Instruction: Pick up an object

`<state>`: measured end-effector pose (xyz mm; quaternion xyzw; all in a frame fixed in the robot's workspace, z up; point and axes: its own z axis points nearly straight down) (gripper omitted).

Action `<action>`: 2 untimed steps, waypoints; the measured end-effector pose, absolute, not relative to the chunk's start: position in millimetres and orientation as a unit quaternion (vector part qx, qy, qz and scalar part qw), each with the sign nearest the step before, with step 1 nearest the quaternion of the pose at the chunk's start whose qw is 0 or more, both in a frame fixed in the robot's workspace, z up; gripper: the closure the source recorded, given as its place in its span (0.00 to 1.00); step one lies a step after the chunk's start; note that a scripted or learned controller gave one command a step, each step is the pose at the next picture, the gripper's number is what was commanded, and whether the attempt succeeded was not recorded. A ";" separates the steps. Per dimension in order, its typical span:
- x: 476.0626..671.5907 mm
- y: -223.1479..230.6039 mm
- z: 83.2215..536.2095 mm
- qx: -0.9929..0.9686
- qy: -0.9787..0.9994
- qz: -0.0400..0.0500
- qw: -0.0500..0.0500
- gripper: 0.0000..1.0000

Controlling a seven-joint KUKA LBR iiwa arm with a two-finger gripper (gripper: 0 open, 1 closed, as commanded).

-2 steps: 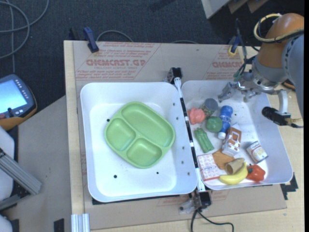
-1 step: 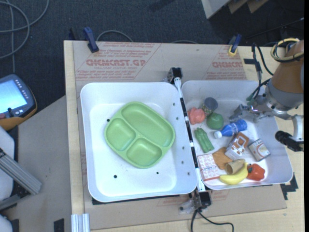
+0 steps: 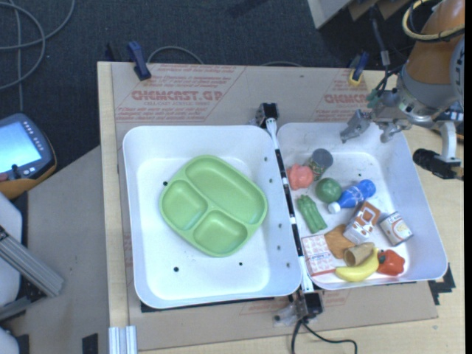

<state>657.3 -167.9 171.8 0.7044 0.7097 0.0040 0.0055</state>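
Observation:
My gripper [image 3: 371, 129] hangs over the far edge of the right bin [image 3: 420, 198], its two fingers spread apart and open with nothing between them. Below it in that bin lie a grey can [image 3: 321, 158], a pinkish-red fruit [image 3: 300, 176], a green ball [image 3: 328, 190], a blue bottle [image 3: 357, 194], a green cucumber [image 3: 311, 214], a small carton [image 3: 362, 223], a little tin [image 3: 397, 228], a banana [image 3: 358, 273] and a red pepper [image 3: 391, 262]. The grey can is the nearest of them to the gripper, a short way towards the front left.
The left bin [image 3: 144, 168] holds a green divided plate [image 3: 214, 205]. A red-and-white card [image 3: 316, 255] and a cardboard roll [image 3: 359, 254] lie by the banana. Clamps [image 3: 139, 59] sit at the bench's far edge, and a black bar [image 3: 284, 198] separates the bins.

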 end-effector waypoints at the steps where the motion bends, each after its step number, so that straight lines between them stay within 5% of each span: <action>1: 516.7 -103.3 166.7 0.707 0.707 -0.002 -0.006 0.00; 2: 539.0 -118.6 92.3 0.707 0.707 -0.001 -0.002 0.00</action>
